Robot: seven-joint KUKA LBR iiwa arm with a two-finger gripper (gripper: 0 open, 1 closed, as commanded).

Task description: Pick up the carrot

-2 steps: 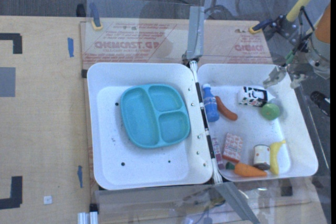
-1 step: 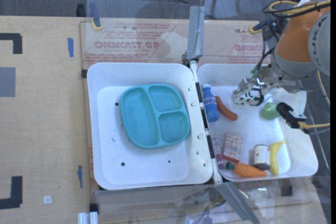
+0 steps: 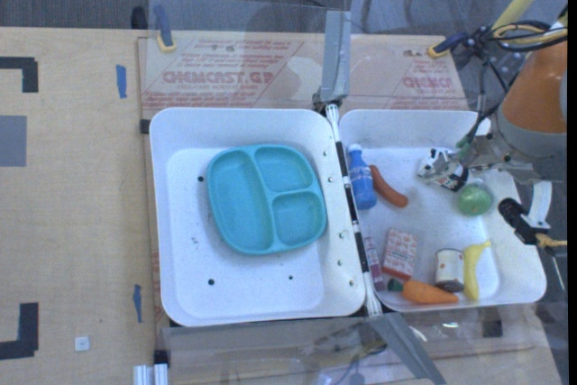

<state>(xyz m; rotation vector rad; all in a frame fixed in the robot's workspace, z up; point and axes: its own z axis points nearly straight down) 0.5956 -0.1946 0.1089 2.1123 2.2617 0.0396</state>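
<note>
Camera view, layout: we see two white bins side by side; the left bin point(image 3: 176, 284) holds a teal divided plate point(image 3: 267, 197), and the right bin point(image 3: 532, 288) holds all the small items.
Camera view, carrot position: the carrot point(image 3: 428, 291) lies at the near edge of the right bin, just beside a pink patterned packet point(image 3: 399, 251) and a small can point(image 3: 448, 266), with a banana point(image 3: 474, 268) close on its right.
Camera view, carrot axis: its long axis runs roughly left to right across the view, dipping slightly toward the right; the thick end sits at the left, the thin tip points right toward the banana.
Camera view, other items: a blue bottle point(image 3: 361, 178) and a sausage point(image 3: 389, 187) lie near the divider; a green ball point(image 3: 474, 199) sits farther right.
Camera view, arm: the gripper point(image 3: 448, 167) hovers near the far right of the right bin, beside the green ball, well apart from the carrot.
Camera view, end effector: we cannot tell how it is set.
Why so placed: we judge the arm has yet to reach the carrot; the crowding neighbours suggest closing across its short width.
</note>
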